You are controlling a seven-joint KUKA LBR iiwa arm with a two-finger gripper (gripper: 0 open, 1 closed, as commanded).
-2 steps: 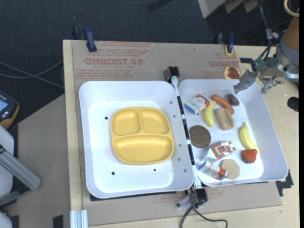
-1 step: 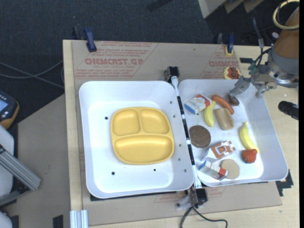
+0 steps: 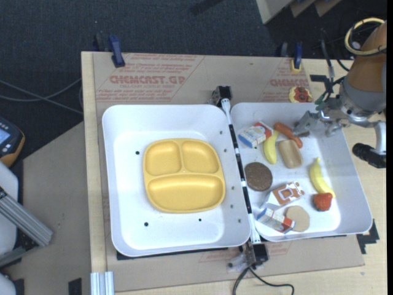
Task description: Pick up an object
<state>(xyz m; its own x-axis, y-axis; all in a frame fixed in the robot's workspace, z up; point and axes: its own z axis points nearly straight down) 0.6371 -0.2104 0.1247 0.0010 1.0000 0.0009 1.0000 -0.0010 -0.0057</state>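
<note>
We are seeing gripper (image 3: 311,120) hovering at right bin's (image 3: 350,223) far edge, hot dog (image 3: 287,134) lying just beside; grip state unclear.

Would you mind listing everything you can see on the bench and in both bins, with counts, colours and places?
Bins: 2, white, side by side on the bench.
Divided plate: 1, yellow, three compartments, middle of left bin.
Bananas: 2, yellow, right bin, one near centre, one by the right wall.
Hot dog: 1, orange-red, right bin, upper part.
Bread roll: 1, tan, below the hot dog.
Round patty: 1, dark brown, right bin, left side.
Strawberry: 1, red, right bin, lower right.
Small packets: 3, white with red and blue, right bin.
Round cookie: 1, beige, right bin, bottom.
Clamps: 2, blue, bench's far edge.
Gripper: 1, grey, over the right bin's upper right.
</note>
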